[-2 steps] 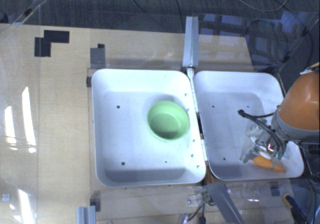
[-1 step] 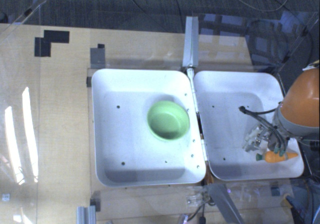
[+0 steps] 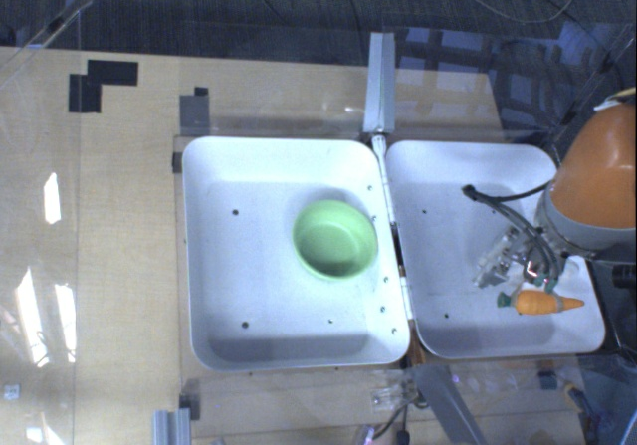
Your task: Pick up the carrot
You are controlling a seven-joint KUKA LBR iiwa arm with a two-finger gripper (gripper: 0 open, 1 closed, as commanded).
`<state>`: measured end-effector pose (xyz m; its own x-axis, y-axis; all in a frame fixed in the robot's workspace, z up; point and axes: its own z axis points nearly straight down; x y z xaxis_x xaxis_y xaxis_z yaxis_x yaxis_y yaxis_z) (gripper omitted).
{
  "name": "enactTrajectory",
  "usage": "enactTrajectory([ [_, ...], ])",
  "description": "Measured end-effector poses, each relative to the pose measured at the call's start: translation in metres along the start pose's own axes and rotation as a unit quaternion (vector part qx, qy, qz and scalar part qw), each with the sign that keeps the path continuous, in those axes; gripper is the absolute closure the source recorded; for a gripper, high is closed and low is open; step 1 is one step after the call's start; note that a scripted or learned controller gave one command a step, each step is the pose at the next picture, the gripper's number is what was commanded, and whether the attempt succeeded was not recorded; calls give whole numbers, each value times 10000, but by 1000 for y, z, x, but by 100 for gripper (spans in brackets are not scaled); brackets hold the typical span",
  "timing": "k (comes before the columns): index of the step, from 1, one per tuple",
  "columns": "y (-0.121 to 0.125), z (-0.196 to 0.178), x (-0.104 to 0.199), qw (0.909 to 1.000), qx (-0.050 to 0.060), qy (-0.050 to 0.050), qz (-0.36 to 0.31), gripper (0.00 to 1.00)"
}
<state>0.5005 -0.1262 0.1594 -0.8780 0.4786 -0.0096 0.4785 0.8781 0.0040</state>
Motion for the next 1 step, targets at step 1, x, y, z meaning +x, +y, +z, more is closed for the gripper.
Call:
enactTrajectory([
  [1,-8,-33,7,9928,-2,-22,-1198,100],
])
